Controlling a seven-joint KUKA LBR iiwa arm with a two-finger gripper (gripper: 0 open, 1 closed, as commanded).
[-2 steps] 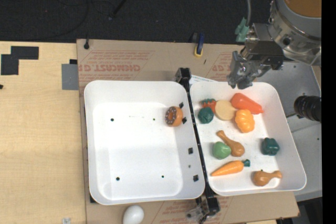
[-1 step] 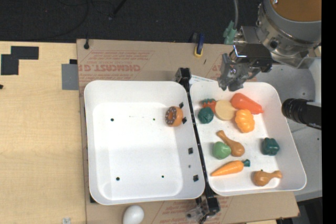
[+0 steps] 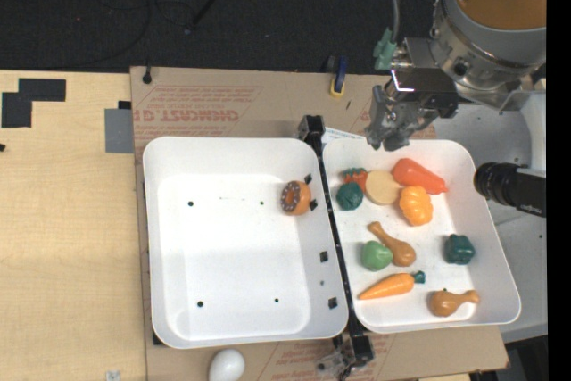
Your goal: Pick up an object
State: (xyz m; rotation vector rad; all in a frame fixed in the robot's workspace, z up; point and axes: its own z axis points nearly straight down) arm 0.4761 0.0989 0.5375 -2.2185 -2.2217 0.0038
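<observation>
Wood-grain bench top (image 3: 62, 227) runs along the far left, well clear of the black divider (image 3: 326, 219) where the two bins meet; every place below is taken from that divider. Left of it: left white bin (image 3: 223, 281), holding one item, a chocolate-sprinkled doughnut (image 3: 294, 197), nearly touching the divider's upper stretch. Below the left bin and left of the divider's near end, a white egg (image 3: 227, 365) lies outside on the cardboard.

Right of the divider: right white bin (image 3: 486, 281), crowded. Just beside the divider, a dark green vegetable (image 3: 349, 196) with a small red piece above it. Further right, a tan round disc (image 3: 381, 187), then a red-orange pepper (image 3: 417, 176) and a yellow pepper (image 3: 416, 205) touching it. Lower: a green pear-like piece (image 3: 376, 256) against a drumstick (image 3: 395, 244), and a carrot (image 3: 389, 285) toward the near end. Farthest from the divider: a dark green pepper (image 3: 459, 250) and a second drumstick (image 3: 451, 302).

Gripper (image 3: 393, 136) hangs over the right bin's far rim, right of the divider's top end, above the tan disc. Nothing is visible between its fingers; their spread cannot be told.
</observation>
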